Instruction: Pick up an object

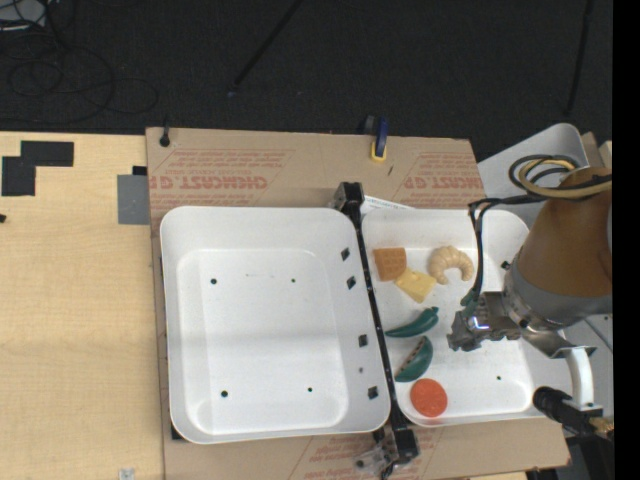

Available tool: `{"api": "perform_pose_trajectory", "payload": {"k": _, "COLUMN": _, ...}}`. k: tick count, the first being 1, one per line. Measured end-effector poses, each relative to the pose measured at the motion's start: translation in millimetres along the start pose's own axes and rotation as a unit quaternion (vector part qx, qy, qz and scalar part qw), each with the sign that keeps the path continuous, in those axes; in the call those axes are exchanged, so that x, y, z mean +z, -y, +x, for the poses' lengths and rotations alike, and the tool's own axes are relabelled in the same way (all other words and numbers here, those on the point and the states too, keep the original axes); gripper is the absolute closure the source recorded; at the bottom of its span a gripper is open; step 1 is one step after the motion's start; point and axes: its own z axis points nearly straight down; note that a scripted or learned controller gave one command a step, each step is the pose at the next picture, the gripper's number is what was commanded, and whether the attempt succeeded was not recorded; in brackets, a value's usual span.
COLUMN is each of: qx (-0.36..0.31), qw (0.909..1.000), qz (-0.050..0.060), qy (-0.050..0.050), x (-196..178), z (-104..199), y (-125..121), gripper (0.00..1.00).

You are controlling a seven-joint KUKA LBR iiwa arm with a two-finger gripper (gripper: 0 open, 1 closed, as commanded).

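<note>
Nothing is held yet: the gripper (470, 330) is poised inside the right bin (500, 393) near the green pepper (413, 322); its finger state cannot be told.

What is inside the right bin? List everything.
The right bin holds an orange block, yellow piece, croissant, two green pods and red disc; the arm covers its right side.

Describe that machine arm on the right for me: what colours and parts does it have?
The arm shows a broad orange-brown band above a grey metal wrist. Below it sits the gripper, a small dark grey block of metal parts with a faint bluish glint. A black cable loops from the arm down toward the gripper. Black and yellow cables coil behind it.
</note>
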Motion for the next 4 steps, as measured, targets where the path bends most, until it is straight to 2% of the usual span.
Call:
{"api": "perform_pose_trajectory", "payload": {"k": 1, "qx": -0.005, "qw": 1.0, "qz": -0.004, "qy": 0.0, "x": -61, "z": 61, "y": -1, "gripper": 1.0}}
{"api": "perform_pose_trajectory", "payload": {"k": 2, "qx": -0.005, "qw": 0.9999, "qz": -0.012, "qy": 0.001, "x": -193, "z": 63, "y": -60, "gripper": 1.0}}
{"api": "perform_pose_trajectory", "payload": {"k": 3, "qx": -0.004, "qw": 1.0, "qz": 0.0, "qy": 0.0, "x": -113, "z": 89, "y": -60, "gripper": 1.0}}
{"api": "perform_pose_trajectory", "payload": {"k": 4, "qx": -0.008, "qw": 1.0, "qz": -0.006, "qy": -0.001, "x": -167, "z": 175, "y": -60, "gripper": 1.0}}
